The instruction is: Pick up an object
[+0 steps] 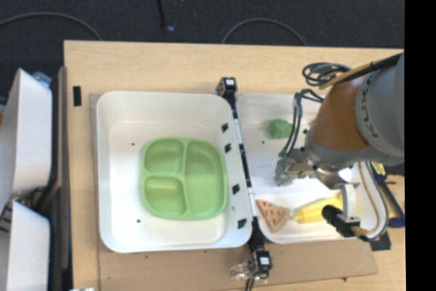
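Where the clipped seam joins the two bins: right bin (267, 104) with green lump (278, 128) far, pizza slice (272, 214) and yellow piece (310, 213) near. Gripper (285, 174) above mid-floor; finger state cannot tell. Green divided plate (184, 178) in left bin (122, 146). No legible writing.

Both bins are white: the left bin (116, 146) and the right bin (262, 112). The divided plate (184, 178) is light green. At twelve o'clock in the right bin a small lump (278, 128) is darker green. At six o'clock, the pizza slice (273, 214) is tan with red dots; the corn cob (312, 212) is yellow. The bench (157, 68) is pale wood.
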You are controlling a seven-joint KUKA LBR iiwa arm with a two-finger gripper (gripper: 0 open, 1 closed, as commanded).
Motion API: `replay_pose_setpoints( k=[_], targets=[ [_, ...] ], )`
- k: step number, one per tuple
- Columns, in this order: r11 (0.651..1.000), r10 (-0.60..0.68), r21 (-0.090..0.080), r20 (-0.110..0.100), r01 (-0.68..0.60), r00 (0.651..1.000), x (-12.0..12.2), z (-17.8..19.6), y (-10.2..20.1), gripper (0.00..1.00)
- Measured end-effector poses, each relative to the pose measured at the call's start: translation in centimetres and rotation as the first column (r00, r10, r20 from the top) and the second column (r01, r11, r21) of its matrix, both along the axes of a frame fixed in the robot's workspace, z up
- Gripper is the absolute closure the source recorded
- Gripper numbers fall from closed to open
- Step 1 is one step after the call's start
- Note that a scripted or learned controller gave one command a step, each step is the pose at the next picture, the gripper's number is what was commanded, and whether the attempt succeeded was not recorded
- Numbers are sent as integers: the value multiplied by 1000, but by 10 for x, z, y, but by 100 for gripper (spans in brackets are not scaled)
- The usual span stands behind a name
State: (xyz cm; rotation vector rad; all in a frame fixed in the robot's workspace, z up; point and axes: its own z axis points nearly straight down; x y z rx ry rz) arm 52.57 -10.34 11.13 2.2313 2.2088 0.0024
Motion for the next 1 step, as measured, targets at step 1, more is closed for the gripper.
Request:
replay_pose_setpoints(
  k=[1],
  targets=[
    [1000,13,-1,5,-13,1000,-2,61,5,100]
  ],
)
